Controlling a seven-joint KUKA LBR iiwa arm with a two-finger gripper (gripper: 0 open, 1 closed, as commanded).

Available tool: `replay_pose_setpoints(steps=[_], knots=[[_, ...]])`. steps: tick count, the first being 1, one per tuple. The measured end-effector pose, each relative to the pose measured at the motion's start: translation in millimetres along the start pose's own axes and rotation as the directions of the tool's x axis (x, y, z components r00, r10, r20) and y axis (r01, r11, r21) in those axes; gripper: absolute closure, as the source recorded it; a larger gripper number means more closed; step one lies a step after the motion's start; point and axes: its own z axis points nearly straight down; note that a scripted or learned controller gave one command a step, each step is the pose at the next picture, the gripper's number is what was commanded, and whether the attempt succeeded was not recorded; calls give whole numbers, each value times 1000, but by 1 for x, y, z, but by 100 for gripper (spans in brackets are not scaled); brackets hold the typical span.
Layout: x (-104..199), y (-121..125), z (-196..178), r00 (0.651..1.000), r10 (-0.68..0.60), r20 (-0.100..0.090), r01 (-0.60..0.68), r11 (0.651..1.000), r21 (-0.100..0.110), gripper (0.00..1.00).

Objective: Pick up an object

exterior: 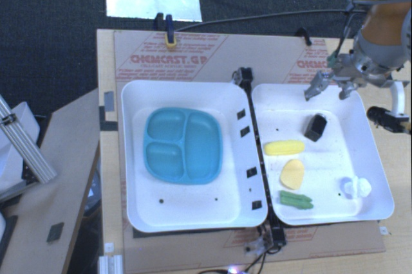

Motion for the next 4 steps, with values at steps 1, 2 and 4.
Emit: replay_pose_setpoints(steps=[1,2,4], knots=[[0,2,-8,1000,-2,2,2,1000,-12,0],[2,2,33,1000,-2,2,2,1000,-10,0],[-3,5,118,1000,1,10,0,999,-37,0]])
